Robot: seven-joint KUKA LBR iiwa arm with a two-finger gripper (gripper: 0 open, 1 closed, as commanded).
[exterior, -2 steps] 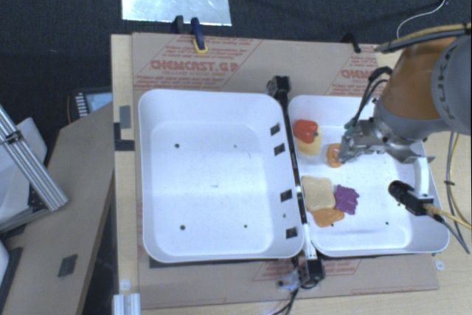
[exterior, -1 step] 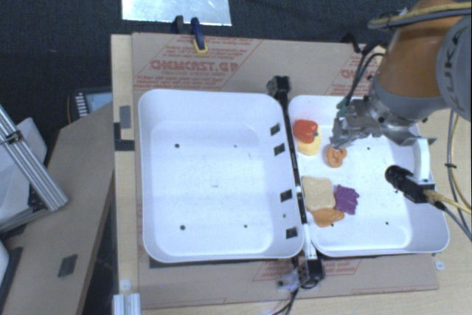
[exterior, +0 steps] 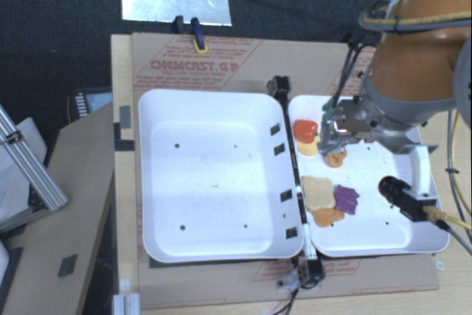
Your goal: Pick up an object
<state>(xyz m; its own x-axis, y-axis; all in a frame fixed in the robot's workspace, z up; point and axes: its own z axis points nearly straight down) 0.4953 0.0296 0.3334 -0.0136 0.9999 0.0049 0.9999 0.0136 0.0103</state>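
Objects point(exterior: 330, 197) lie in the right bin point(exterior: 369, 241); 2 bins sit on brown cardboard point(exterior: 214, 59); tool point(exterior: 336, 130) grip unclear.

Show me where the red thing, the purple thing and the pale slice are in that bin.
red object point(exterior: 305, 130), camera view, middle of its top.
purple object point(exterior: 346, 198), camera view, its centre.
pale slice point(exterior: 318, 192), camera view, middle of its flat face.
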